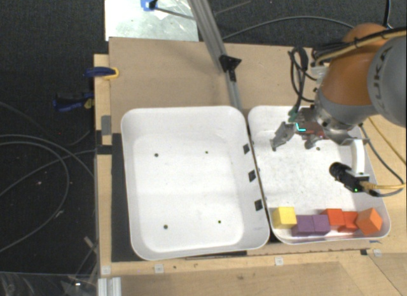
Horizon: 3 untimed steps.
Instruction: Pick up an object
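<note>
**Gripper above right bin; blocks lined along near wall**

The arm enters from the right and carries the gripper over the far half of the right bin. Two fingers are visible, spread apart with nothing between them. They stand close to the bin's left wall and not far from its far rim.

All objects lie in a row against the near wall of the right bin, well apart from the gripper. From left to right: a yellow block, a purple block, an orange-red block, and an orange block in the near right corner. The purple and orange-red blocks touch; the yellow block sits just beside the purple one. The row leaves little room between the blocks and the near rim.

The middle floor of the right bin is open between the gripper and the row. The left bin adjoins the right bin along a shared edge, joined by dark clips. Both bins rest on the bench.
</note>
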{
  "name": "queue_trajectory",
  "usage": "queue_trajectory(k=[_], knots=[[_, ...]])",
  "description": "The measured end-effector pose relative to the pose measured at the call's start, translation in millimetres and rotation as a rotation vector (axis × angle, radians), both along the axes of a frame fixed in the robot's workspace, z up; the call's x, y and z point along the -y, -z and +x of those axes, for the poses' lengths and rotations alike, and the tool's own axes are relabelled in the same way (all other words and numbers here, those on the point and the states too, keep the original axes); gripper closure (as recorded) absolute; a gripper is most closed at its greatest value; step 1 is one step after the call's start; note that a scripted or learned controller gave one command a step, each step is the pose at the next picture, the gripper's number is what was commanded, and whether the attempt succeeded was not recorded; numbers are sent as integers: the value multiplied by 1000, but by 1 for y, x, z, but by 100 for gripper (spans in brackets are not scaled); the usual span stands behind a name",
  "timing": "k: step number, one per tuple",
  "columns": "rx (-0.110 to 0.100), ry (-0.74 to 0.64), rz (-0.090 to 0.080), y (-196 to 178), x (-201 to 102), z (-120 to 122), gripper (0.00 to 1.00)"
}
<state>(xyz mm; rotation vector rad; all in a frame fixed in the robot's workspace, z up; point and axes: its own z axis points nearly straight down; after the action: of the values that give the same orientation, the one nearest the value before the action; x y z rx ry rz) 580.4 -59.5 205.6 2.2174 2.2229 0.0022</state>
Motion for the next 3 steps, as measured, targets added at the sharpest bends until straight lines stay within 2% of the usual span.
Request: queue_trajectory(k=[1, 2, 3], knots=[[8, -10, 3, -90, -62, -24, 0], [3, -5, 1, -102, -77, -3, 0], [-11, 4, 1, -24, -64, -65, 0]])
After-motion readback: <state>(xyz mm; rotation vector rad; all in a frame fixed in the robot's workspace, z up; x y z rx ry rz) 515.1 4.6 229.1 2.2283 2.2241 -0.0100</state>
